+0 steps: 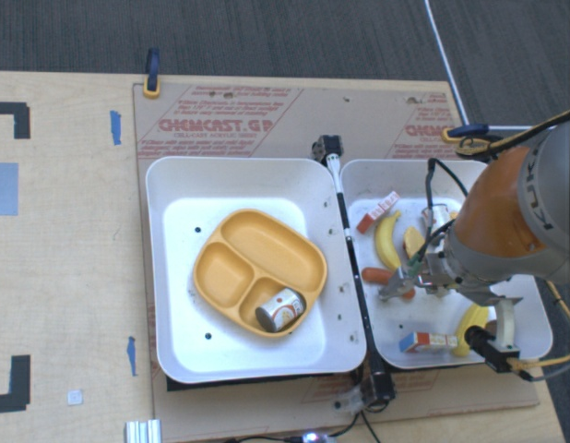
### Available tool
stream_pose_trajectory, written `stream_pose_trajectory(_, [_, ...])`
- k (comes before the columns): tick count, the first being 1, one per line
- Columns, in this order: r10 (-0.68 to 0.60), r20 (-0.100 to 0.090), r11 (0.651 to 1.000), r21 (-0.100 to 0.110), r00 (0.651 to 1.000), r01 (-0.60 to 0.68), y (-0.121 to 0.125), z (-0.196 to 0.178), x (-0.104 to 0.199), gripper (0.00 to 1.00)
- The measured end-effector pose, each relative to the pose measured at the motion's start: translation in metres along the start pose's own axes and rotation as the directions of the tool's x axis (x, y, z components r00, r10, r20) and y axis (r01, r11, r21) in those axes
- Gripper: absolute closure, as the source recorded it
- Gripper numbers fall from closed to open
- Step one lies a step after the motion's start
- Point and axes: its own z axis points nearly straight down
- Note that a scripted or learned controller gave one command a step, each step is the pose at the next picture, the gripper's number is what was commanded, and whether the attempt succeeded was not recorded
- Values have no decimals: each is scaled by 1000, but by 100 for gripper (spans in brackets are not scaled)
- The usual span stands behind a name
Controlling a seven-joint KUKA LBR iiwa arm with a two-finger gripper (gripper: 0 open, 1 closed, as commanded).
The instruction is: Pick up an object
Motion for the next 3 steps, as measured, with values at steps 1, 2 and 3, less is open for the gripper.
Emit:
stream_pose_trajectory(1, [1,1,1000,-3,1000,-1,-8,0,4,0])
stream_pose_trajectory(2, [-1,0,1000,-3,1000,1,62,0,5,0])
stream_pose_trajectory(3, [-3,2,1000,-5,1000,3,63,-11,5,100])
